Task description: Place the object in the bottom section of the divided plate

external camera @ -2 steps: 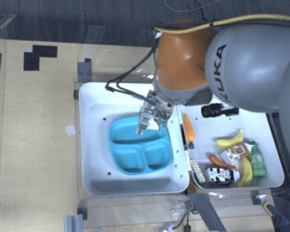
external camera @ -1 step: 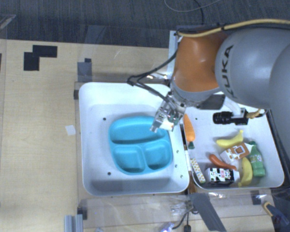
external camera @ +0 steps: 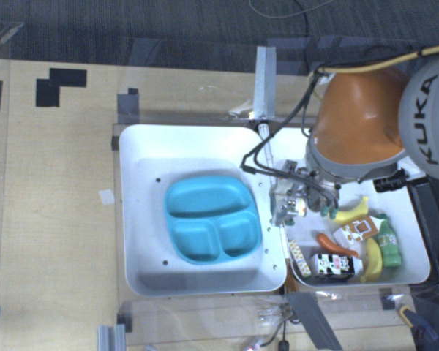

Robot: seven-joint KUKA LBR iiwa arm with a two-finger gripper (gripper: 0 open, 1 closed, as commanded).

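A blue divided plate (external camera: 212, 219) lies in the left white bin (external camera: 143, 196), with one long section toward the back and two smaller ones toward the front; all three look bare. My gripper (external camera: 287, 209) hangs under the orange wrist band, over the left edge of the right bin (external camera: 417, 265), just right of the plate. A small pale thing with a yellowish spot (external camera: 298, 207) sits at the gripper's tip; whether it is held is unclear.
The right bin holds a banana (external camera: 351, 212), a second banana (external camera: 373, 258), a green bottle (external camera: 388, 243), an orange carrot-like piece (external camera: 331, 243), a small carton (external camera: 358, 229) and a black-and-white box (external camera: 334, 266). A metal post (external camera: 264, 82) stands behind the bins.
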